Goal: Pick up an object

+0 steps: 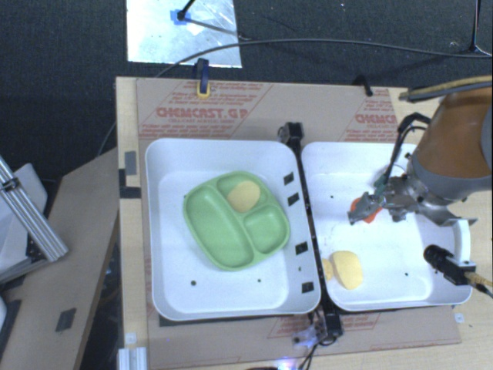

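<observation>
Hovering pincer [359, 211] over right bin [385, 160], maybe touching orange object [368, 215]

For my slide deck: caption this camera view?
Gripper over an orange object in the right bin; green tray sits in the left bin.

Glossy white plastic bins [223, 303], matt green plastic tray [223, 237], printed cardboard underlay [254, 106]

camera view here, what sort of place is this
Probably a robot lab test bench rather than a kitchen: two white bins side by side, a grey and orange arm reaching in, and cables trailing over dark floor.
</observation>
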Action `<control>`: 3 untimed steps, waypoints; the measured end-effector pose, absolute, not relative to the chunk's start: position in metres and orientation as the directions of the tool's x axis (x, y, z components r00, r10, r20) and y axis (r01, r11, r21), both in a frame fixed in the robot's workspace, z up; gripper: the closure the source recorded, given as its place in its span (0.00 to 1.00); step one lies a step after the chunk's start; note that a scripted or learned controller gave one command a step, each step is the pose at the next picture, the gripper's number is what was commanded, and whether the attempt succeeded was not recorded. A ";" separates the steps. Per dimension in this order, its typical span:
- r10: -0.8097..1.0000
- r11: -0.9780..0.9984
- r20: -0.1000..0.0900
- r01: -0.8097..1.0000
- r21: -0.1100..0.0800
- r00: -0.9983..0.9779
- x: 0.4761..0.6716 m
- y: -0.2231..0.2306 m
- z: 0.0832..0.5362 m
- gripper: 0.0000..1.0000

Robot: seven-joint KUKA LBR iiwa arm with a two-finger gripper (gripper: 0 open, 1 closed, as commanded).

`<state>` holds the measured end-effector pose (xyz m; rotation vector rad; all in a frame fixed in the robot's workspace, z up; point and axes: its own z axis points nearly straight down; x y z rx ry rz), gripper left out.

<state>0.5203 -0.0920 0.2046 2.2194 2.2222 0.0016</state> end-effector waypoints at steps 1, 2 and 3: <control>1.000 0.001 0.001 1.000 -0.002 -0.001 0.518 -0.085 0.146 0.00; 1.000 0.001 0.000 1.000 0.002 -0.001 0.519 -0.086 0.157 1.00; 1.000 0.004 -0.001 1.000 0.005 -0.004 0.526 -0.086 0.219 1.00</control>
